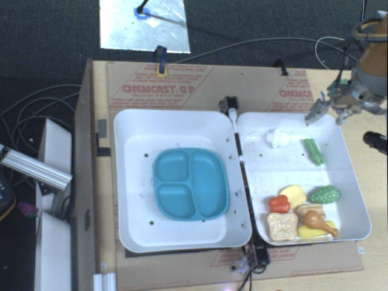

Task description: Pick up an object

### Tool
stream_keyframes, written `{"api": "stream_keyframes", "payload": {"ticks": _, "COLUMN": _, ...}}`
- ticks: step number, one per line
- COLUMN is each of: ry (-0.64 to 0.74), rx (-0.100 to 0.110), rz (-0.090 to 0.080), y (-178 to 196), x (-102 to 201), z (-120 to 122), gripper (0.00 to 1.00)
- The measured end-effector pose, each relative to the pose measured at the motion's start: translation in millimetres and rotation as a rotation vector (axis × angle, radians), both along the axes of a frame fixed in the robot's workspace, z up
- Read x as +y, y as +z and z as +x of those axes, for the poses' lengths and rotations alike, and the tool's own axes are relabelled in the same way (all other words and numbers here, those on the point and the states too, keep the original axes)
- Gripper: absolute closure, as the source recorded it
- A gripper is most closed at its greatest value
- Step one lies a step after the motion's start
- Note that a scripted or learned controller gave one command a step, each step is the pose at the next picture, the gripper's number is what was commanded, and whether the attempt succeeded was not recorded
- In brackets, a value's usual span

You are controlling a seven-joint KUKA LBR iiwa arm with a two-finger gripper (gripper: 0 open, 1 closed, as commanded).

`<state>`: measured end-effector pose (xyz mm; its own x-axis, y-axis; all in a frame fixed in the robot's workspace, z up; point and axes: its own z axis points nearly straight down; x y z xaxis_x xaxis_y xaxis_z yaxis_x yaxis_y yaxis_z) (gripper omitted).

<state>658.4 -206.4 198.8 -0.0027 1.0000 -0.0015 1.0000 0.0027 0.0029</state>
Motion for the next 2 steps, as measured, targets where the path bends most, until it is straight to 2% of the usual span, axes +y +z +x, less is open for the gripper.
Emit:
{"api": "stream_keyframes", "payload": {"ticks": 1, "ry": 0.0, "rx": 0.0, "rz": 0.0, "y": 1, "x": 0, "z": -4, "gripper": 0.0}}
{"api": "stream_keyframes", "payload": {"ticks": 2, "ry": 0.002, "rx": 0.0, "rz": 0.0, "y": -11, "x": 0, "z": 11, "gripper": 0.0}}
